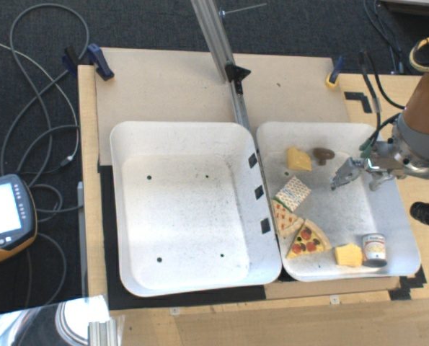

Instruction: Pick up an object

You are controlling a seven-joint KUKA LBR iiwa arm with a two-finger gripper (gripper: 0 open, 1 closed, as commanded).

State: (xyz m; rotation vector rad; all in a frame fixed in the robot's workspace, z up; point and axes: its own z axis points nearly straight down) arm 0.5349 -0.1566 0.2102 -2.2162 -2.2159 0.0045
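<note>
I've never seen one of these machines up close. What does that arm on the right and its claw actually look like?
The arm is a thick rounded tube with an orange-brown section ending in a pale grey ring at the wrist. From that ring juts the gripper, a small grey metal piece with slim fingers. Thin dark and green cables run along the wrist.

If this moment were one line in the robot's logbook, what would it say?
arm: over right bin | tool: above bin floor, nothing seen held | nearest: brown piece, yellow block | pick: not yet done

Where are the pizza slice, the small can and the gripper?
pizza slice (307, 240): camera view, its topped middle.
small can (374, 249): camera view, its label side.
gripper (346, 173): camera view, between its fingertips.
</note>
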